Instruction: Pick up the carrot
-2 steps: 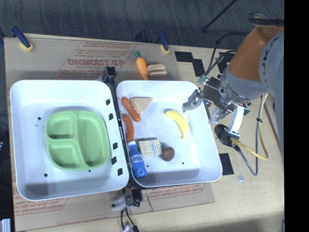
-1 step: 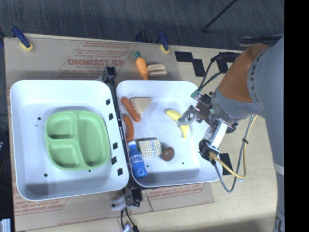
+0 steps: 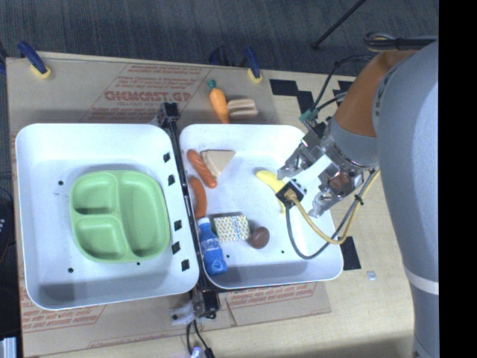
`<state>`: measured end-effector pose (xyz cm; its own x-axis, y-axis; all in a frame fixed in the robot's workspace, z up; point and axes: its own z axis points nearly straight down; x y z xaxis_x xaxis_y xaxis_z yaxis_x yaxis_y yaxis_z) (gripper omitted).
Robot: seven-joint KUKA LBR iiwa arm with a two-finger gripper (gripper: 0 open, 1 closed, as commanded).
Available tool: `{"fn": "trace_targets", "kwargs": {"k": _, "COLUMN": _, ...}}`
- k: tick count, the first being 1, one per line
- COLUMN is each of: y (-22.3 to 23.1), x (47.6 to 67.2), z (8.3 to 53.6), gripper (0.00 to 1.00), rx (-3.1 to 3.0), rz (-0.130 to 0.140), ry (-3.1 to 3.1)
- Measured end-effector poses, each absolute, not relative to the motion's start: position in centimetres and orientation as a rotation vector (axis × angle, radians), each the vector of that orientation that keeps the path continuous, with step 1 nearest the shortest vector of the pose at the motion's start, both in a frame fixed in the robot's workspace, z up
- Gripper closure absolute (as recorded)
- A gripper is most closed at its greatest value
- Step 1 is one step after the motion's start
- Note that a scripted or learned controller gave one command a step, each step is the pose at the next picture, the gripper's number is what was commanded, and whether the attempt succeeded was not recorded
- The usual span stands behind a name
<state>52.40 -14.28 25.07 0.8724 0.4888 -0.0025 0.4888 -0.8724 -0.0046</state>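
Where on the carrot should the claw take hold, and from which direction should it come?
Probably at the middle of the carrot's orange body, coming straight down from above. It lies flat on the cardboard beyond the right bin, green tip away from the bin, with a sandwich close beside it, so close across its narrow width.

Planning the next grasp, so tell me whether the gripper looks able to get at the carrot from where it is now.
Probably yes. The carrot lies outside the bins on the cardboard, just past the right bin's far rim, with a sandwich-like piece beside it. Nothing covers it from above. The gripper hangs over the right bin and must cross that rim.
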Motion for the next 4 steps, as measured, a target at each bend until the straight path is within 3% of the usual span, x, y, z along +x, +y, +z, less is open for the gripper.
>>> {"fn": "trace_targets", "kwargs": {"k": 1, "y": -17.9, "x": 47.5, "z": 21.3, "gripper": 0.0, "rx": -2.98, "rz": 0.008, "ry": -0.982}}
{"fn": "trace_targets", "kwargs": {"k": 2, "y": -21.1, "x": 47.5, "z": 10.4, "gripper": 0.0, "rx": -2.862, "rz": 0.005, "ry": -1.281}}
{"fn": "trace_targets", "kwargs": {"k": 3, "y": -11.6, "x": 56.4, "z": 13.8, "gripper": 0.0, "rx": -2.909, "rz": 0.004, "ry": -1.172}}
{"fn": "trace_targets", "kwargs": {"k": 4, "y": -11.7, "x": 56.4, "z": 14.8, "gripper": 1.0, "rx": -2.902, "rz": 0.011, "ry": -1.177}}
